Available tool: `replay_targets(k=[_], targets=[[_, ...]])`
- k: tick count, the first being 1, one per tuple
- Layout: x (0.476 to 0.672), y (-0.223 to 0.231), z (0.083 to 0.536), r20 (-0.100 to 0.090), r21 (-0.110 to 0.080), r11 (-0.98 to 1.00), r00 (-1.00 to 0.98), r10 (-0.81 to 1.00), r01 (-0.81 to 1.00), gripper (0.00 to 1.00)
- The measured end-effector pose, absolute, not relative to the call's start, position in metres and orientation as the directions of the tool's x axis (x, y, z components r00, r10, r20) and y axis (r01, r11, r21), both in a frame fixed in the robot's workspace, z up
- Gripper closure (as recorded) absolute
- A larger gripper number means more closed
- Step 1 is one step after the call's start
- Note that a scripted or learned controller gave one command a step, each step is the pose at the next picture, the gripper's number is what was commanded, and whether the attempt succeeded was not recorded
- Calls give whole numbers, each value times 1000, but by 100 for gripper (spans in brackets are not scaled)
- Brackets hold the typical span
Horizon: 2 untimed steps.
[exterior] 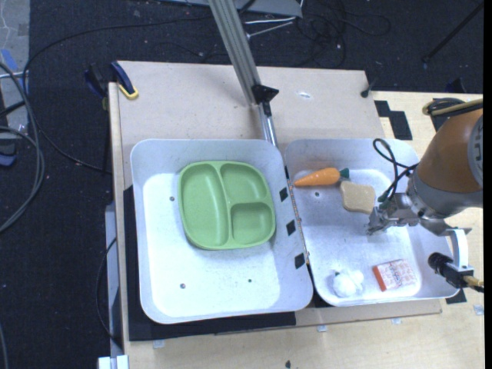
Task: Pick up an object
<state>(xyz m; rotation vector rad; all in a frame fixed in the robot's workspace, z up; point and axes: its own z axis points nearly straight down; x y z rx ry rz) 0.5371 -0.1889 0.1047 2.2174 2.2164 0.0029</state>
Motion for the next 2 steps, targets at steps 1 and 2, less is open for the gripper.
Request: replay_targets(k=[1,2], targets=[[530,-187,151,-2,4,1,-1,1000,1000,100],[536,-195,199,-3,5,1,-1,1000,1000,100]])
